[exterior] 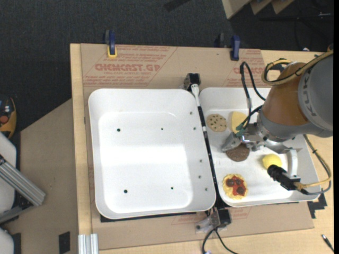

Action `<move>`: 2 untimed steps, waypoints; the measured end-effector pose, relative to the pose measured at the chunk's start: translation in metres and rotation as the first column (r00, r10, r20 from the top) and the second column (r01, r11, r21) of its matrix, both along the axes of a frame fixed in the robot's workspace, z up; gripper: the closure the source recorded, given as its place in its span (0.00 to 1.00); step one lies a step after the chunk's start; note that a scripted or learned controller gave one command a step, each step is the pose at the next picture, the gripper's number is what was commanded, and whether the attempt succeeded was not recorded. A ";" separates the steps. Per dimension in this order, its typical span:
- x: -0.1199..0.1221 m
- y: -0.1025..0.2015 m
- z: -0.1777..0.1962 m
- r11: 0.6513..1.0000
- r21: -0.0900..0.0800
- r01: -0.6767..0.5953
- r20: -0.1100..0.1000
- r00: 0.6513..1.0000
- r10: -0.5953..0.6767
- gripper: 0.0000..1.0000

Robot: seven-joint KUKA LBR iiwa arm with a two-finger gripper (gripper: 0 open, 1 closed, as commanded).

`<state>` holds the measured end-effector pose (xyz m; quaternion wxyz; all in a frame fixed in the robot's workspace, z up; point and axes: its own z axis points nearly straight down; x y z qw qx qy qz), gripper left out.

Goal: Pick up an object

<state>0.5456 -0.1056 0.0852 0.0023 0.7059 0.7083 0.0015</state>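
Here the right bin (254, 197) holds cookie (216, 122), pizza (235, 186), lemon (270, 160); hand (237, 142) state unclear.

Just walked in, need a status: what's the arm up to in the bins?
The arm reaches in over the right bin, with its gripper low, right above a dark brown round piece. Whether it has grasped anything can't be told from here. Around it lie a cookie, a pale yellow item, a yellow lemon-like piece and a small pizza. The left bin sits beside it.
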 end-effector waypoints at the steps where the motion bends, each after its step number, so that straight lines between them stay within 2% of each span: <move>1: -0.002 -0.001 0.010 1.000 0.000 0.004 -0.002 1.000 -0.004 1.00; 2: 0.060 0.081 0.106 1.000 0.003 -0.008 0.010 1.000 0.008 1.00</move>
